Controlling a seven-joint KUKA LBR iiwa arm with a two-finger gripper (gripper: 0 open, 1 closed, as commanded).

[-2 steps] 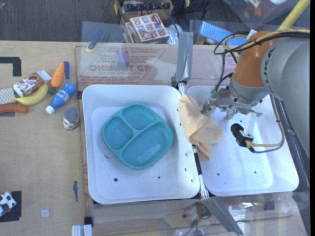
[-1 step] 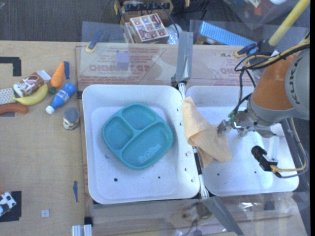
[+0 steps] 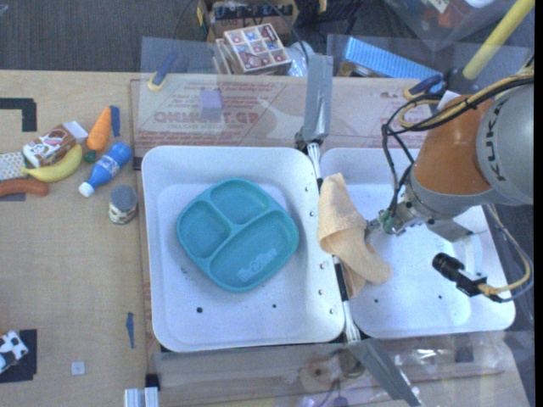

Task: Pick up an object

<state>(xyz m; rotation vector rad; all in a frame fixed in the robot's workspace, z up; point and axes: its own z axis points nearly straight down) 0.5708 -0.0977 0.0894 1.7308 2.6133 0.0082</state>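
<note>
Claw (image 3: 376, 227) touching yellow cloth (image 3: 346, 229) just left; grip state impossible to tell. Risk: limp fabric slipping free or snagging on bin divider (image 3: 333, 253) beyond.

Readable: letters "KU" in black on the grey arm (image 3: 509, 147) at the right edge. Faint mirrored lettering on the clear panel (image 3: 221, 108) behind the bins, not legible.

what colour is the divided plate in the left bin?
Teal blue; the divided plate shows plainly in the camera view.
</note>
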